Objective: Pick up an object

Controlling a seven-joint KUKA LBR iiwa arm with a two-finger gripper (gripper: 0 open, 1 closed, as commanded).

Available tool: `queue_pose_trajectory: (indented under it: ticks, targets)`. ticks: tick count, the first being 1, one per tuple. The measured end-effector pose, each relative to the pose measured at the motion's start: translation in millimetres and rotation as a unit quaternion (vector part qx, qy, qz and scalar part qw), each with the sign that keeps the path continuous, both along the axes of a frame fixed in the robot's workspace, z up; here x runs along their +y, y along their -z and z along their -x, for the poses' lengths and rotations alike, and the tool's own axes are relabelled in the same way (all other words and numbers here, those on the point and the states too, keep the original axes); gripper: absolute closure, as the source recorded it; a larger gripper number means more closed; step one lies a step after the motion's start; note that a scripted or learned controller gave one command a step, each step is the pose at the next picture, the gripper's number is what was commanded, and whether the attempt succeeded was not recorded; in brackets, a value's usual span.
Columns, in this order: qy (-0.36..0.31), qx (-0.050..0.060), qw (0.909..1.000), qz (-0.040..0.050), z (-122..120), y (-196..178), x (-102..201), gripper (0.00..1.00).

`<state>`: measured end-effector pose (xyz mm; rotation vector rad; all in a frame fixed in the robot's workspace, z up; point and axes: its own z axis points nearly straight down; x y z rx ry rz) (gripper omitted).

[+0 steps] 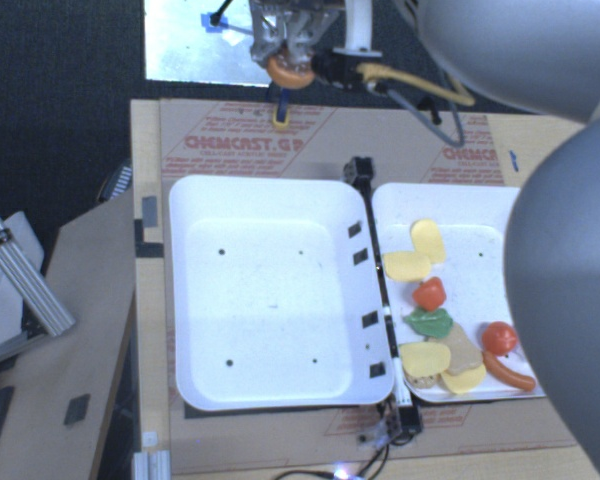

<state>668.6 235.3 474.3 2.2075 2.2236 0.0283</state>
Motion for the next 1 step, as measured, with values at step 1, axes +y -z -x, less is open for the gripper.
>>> queue_pose_trajectory:
  ticks: [1]
  targets:
    - [0.001,0.005,1.0,0.0023,0.4,-65.5,-1.1,1.0]
